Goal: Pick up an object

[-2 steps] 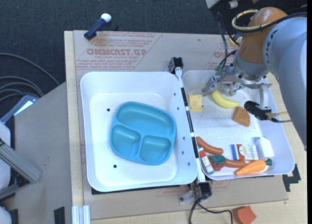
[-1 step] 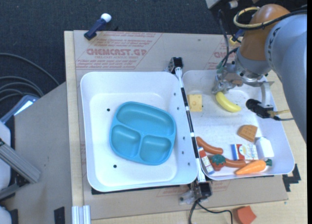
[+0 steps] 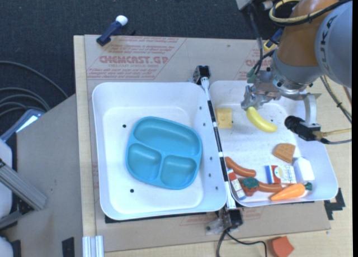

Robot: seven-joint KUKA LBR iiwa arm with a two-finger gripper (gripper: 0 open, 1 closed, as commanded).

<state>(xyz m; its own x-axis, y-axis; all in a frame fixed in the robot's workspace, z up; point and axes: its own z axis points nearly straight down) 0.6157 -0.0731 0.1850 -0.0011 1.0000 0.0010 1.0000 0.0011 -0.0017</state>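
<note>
The right bin (image 3: 235, 90) holds several toy foods. A yellow banana (image 3: 262, 120) lies in its far half. My gripper (image 3: 254, 103) hangs right over the banana's upper left end, very near or touching it. A yellow cheese block (image 3: 224, 118) sits to the left of the banana, against the bin's left wall. A toast slice (image 3: 284, 151), a sausage (image 3: 240, 167), a small carton (image 3: 281, 174), a white bottle (image 3: 304, 169) and an orange carrot (image 3: 288, 192) lie in the near half.
The left bin (image 3: 102, 138) holds a blue divided plate (image 3: 163, 152). A black clamp (image 3: 201, 73) sits at the far end of the wall between the bins. A blue-and-white tool (image 3: 111, 31) lies beyond the bench's far left corner.
</note>
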